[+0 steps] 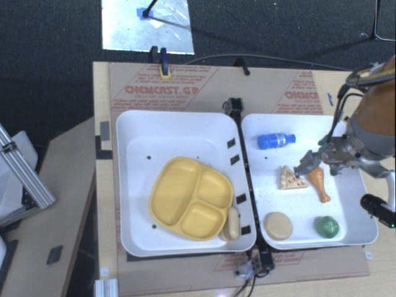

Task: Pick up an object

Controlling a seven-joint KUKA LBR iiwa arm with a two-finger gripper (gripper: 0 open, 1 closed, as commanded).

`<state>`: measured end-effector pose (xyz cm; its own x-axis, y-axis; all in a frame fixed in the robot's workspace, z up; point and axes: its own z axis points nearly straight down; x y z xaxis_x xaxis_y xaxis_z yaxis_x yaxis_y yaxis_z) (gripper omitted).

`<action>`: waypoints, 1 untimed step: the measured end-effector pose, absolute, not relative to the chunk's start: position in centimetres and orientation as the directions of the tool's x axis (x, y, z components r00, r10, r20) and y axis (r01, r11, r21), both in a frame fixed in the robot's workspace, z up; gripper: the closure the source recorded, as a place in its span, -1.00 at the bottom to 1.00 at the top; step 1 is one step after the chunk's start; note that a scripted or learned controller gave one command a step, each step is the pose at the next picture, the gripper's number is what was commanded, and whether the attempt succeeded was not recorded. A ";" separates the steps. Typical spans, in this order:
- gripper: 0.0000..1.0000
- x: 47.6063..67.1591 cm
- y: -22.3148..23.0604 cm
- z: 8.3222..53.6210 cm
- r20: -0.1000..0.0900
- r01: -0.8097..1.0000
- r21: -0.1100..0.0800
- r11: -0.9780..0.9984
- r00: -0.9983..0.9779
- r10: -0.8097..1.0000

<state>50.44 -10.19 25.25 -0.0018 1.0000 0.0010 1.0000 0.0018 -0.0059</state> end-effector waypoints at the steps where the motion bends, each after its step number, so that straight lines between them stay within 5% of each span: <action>1: -1.00 50.6 -10.2 25.6 0.000 1.000 0.002 0.004 -0.004 1.000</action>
<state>50.61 -10.19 25.61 -0.0036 1.0000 -0.0003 1.0000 0.0036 0.0023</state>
